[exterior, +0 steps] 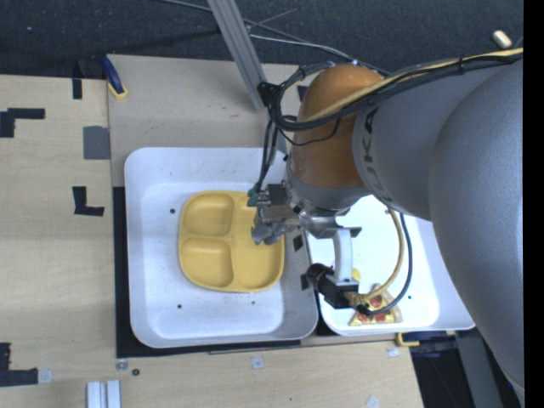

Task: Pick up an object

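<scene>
The gripper (269,226), a cluster of dark metal parts under the wrist, hangs near the middle of the frame over the right rim of a yellow plate (223,243). From this slanted view above I cannot tell whether it is spread or pressed together, or whether it touches the plate at all. Nothing can be seen held in it.

The plate is the thing nearest the gripper. It is smooth, moulded plastic, a square with rounded corners, and raised ridges divide it into three shallow wells. It lies flat in the middle of the left bin (153,253), its right edge partly under the gripper.

That bin is a shallow white tray with rounded corners, a glossy sloping wall and a flat floor. It sits on a dark mat that shows along its left and lower edges. Its right side touches the right bin (425,308), also white and shallow, which the arm mostly covers. At the lower edge of the right bin lies a small red and yellow thing (384,314), too hidden to name.

Above the gripper the arm (459,168) swells into a rounded orange band and then a broad, smooth grey body filling the right of the frame.

The bench (51,253) is pale wood grain marked with black tape strips at the left. A slanted grey metal bar (234,36) crosses the top of the frame.
</scene>
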